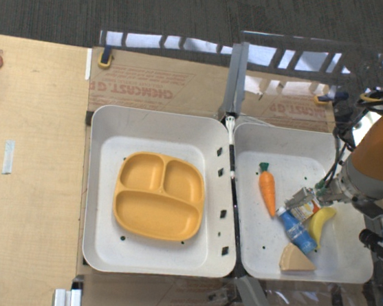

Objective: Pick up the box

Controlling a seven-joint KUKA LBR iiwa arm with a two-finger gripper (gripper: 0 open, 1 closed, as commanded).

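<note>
Gripper (304,203) sits low in the right bin (343,271), at centre right of the frame, directly above the blue box (298,232). State of the fingers cannot be told; they blur into the clutter. Box lies slantwise on the bin floor, between the carrot (267,191) and the banana (319,221), with a tan wedge (297,260) just below. Step in hand appears to be the approach to grasp. Next move calls for straddling the box's narrow width without catching the banana.
</note>
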